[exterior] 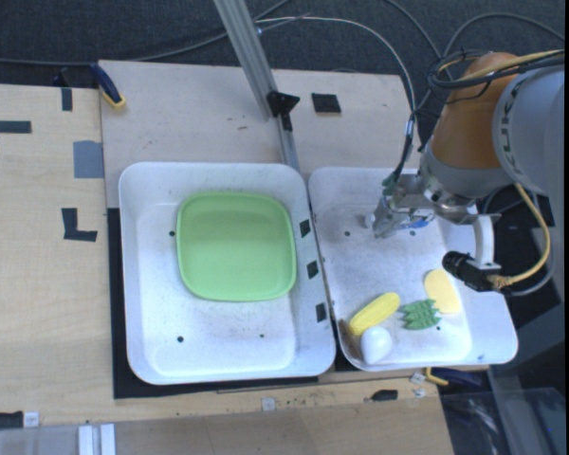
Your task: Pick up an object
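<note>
In the right bin [346, 263] lie a yellow corn cob [373, 312], a white egg-like ball [376, 345], a small green leafy piece [420, 315] and a pale yellow lemon-like piece [443, 292], all near the front right. My gripper [389, 221] hangs over the bin's back part, above and behind those objects, well apart from them. Nothing shows between its fingers.
The left bin [152, 282] holds a square green plate [235, 245]. A grey metal pole [256, 64] slants down to the bins' back edge. Cables loop behind the arm, and a black connector [463, 271] sticks out near the lemon-like piece.
</note>
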Available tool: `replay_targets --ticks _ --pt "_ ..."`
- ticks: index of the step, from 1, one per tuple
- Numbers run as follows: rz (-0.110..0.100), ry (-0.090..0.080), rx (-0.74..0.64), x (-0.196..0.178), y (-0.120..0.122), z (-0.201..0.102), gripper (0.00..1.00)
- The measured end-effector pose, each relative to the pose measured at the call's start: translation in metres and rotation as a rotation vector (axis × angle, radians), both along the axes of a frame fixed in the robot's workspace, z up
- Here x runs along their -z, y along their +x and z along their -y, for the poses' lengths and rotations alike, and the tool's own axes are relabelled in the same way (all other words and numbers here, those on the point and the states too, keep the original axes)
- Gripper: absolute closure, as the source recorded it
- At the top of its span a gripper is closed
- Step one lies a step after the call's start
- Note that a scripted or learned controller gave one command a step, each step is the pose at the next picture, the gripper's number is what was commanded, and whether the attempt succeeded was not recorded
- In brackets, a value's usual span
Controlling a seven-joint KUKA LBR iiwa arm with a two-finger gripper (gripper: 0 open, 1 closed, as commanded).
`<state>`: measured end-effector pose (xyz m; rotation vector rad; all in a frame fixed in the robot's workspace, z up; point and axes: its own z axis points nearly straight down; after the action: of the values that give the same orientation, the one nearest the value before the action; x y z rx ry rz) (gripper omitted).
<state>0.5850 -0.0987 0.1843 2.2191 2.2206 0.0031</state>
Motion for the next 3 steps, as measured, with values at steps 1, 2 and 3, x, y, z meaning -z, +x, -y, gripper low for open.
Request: replay_targets --ticks 1,2,3 --pt "0.001 0.0 0.0 -0.052 0.001 0.0 1.0" --pt "-0.004 0.001 -0.004 -0.046 0.012 -0.06 1.0" --pt "-0.004 0.001 -0.004 -0.034 0.017 -0.113 1.0"
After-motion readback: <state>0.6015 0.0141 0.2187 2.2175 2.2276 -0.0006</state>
